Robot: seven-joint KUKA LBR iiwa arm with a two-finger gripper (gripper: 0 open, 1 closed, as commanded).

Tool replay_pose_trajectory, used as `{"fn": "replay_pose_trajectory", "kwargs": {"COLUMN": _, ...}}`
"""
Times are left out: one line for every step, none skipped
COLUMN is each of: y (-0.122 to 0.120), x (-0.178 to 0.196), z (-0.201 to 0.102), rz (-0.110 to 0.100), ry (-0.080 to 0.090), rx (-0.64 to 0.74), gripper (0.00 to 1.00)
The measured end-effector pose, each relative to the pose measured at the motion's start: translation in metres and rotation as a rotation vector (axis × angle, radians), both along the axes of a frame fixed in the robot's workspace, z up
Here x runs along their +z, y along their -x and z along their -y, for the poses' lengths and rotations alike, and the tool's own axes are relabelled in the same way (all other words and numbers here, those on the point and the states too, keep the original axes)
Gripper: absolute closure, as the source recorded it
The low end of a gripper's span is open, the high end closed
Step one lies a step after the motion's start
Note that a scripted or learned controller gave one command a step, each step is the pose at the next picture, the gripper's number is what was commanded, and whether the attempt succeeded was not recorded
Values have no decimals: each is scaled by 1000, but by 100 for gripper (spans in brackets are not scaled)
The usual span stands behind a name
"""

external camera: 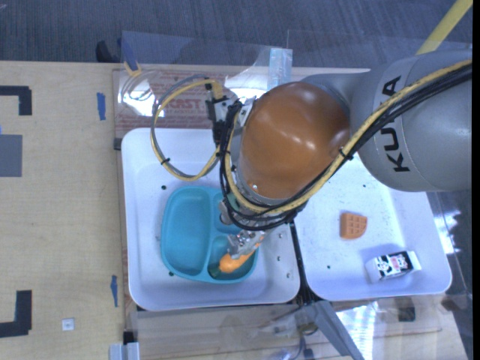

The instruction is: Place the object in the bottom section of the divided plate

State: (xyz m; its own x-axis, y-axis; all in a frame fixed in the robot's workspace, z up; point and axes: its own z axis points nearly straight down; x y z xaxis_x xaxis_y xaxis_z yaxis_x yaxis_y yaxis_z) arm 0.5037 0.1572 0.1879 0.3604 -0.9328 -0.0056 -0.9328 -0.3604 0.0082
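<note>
One small orange object (231, 262) sits low in the blue divided plate (184, 227), down at five o'clock in the plate's lower compartment, right under the gripper (244, 243). It looks light, smooth and rounded, likely a plastic toy, so it could squirt out of a pinch; across its middle seems the safest hold. Whether the tool is clamped or released, I cannot tell. Out at three o'clock, the right bin (420, 276) carries a waffle piece (354, 225) and a small carton (391, 265).
</note>
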Motion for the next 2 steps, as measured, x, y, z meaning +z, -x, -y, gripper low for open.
{"fn": "replay_pose_trajectory", "kwargs": {"y": -30, "x": 17, "z": 28, "rz": 7, "ry": -4, "rx": 251, "gripper": 100}}
{"fn": "replay_pose_trajectory", "kwargs": {"y": -64, "x": -54, "z": 23, "rz": 4, "ry": -9, "rx": 795, "gripper": 100}}
